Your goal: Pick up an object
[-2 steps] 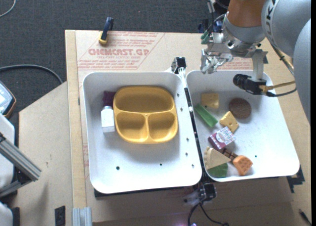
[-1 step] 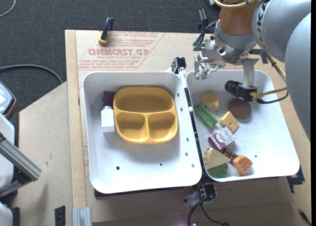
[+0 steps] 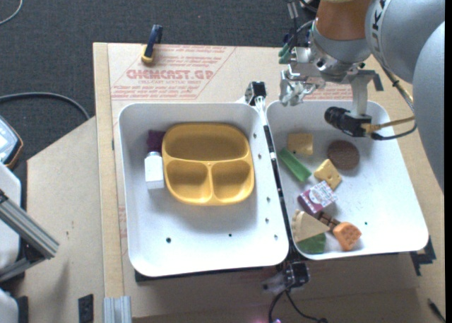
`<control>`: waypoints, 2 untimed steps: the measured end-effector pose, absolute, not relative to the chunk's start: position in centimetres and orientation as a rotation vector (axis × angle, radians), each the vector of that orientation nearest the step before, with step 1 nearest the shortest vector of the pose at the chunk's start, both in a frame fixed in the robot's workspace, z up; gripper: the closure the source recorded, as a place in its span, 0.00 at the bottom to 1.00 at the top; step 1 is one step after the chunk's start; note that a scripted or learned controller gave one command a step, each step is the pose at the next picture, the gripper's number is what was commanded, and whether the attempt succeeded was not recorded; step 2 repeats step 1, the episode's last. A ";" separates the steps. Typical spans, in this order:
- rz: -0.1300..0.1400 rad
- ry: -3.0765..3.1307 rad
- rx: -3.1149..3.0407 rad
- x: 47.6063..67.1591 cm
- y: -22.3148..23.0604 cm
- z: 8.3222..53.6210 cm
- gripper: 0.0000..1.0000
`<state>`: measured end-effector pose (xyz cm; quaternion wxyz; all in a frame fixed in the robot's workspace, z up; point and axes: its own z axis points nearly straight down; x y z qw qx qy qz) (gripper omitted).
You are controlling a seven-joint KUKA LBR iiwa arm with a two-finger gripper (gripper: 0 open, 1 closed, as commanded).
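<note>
Arm (image 3: pixel 395 25): grey with an orange band, reaching in from the right, positioned over the far edge of the right bin (image 3: pixel 402 194).

Left bin (image 3: pixel 134 187): occupied by a yellow divided tray (image 3: pixel 208 162) at its centre; a small white bottle (image 3: pixel 154 169) is set against the tray's left side, with a purple item (image 3: pixel 155 138) just behind it.

Right bin: a green stick (image 3: pixel 294 165) lies along the left wall; a tan block (image 3: pixel 301 143), a brown disc (image 3: pixel 343 154) and a yellow wedge (image 3: pixel 328 173) sit mid-bin; a purple-and-white packet (image 3: pixel 316 198), a pale wedge (image 3: pixel 307 226) and an orange cube (image 3: pixel 347 235) are crowded at the near edge.

Gripper (image 3: pixel 291 95): hung above the bin's far-left corner, nothing seen between its fingers; whether they are spread or closed cannot be told.
</note>
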<state>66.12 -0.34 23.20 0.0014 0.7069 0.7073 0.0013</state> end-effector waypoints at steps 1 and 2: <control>-0.003 2.224 2.222 65.4 0.3 22.2 1.00; -0.003 2.224 2.222 65.4 0.3 22.2 1.00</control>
